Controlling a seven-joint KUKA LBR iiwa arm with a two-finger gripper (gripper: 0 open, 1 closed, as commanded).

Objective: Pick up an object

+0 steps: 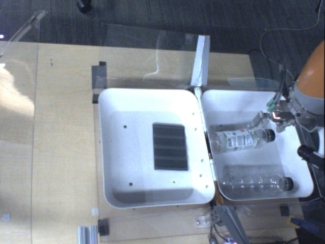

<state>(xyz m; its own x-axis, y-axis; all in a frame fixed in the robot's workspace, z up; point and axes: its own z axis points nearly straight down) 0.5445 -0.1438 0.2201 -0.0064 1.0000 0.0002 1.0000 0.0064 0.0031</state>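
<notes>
A clear plastic bottle (pixel 242 139) with a dark cap and a pale label lies on its side in the right-hand white bin (pixel 223 103), roughly midway along the bin's floor, its base close to the wall shared with the neighbouring bin and its cap pointing toward the right. The gripper (pixel 264 119) sits just above and to the right of the bottle's neck, near the capped end; whether it touches the bottle cannot be told from this angle, and the bottle does not show between its fingers. Whether the gripper is apart or together cannot be told either, as the metal parts blur into the white bin behind them.

A second clear bottle (pixel 256 183), also capped in dark plastic and also on its side, lies along the near wall of the same bin, well apart from the gripper and parallel to the first bottle.

The grey arm (pixel 310 103) enters from the right, its orange band (pixel 312 75) visible at the frame's edge above the wrist, with a thin cable looping over the far side of the bench (pixel 56 136).

The left-hand white bin (pixel 117 105) holds one thing, a dark rectangular ribbed object (pixel 170 146) lying flat a little right of that bin's centre. The two bins stand side by side, touching, on the pale wooden bench, with a metal strip (pixel 201 60) rising from the seam between them at the far side.
</notes>
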